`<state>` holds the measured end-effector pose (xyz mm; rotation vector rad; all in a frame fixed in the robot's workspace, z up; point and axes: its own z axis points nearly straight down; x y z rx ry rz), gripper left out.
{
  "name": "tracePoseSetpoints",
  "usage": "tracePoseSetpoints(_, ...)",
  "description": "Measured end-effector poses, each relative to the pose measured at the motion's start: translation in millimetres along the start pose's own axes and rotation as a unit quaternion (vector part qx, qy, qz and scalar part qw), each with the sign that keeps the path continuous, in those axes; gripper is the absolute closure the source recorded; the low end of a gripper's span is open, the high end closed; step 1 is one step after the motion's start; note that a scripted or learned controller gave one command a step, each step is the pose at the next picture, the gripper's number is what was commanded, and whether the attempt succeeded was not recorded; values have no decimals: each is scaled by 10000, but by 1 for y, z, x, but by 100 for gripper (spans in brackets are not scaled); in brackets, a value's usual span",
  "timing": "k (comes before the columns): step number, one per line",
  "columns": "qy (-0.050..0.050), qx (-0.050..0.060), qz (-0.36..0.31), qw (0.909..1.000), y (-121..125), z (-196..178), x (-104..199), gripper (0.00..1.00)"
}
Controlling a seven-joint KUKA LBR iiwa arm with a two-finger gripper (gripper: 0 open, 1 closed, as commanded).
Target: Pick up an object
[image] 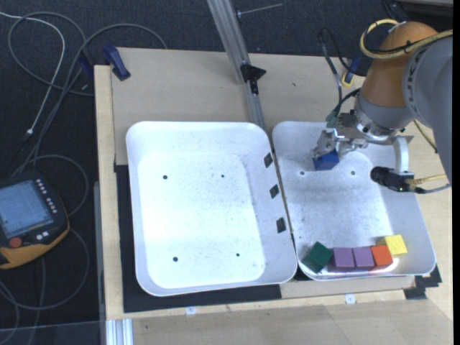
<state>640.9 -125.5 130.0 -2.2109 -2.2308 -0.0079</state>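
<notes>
My gripper (328, 152) hangs over the far part of the right bin (338, 200), reaching in from the right. A small blue block (325, 160) sits between its two fingers, and they are shut on it. From this slant I cannot tell whether the block is lifted off the bin floor or resting on it. Along the near edge of the same bin lie a green block (316, 255), a purple block (346, 257), an orange-red block (381, 254) and a yellow block (395, 245), in a row.
The left bin (194, 207) stands beside the right one, with black clips on the shared rim. A metal pole (230, 34) slants up from the bench's back. A black sensor on a cable (388, 178) hangs at the arm's side. A teach pendant (25, 214) lies off the bench at left.
</notes>
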Motion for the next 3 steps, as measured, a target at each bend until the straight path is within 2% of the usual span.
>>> tracePoseSetpoints(1,-6,-20,-2,10000,5,-73,93,100)
tracePoseSetpoints(2,-21,15,36,10000,3,-69,86,0)
tracePoseSetpoints(3,-24,15,38,10000,3,-70,86,0)
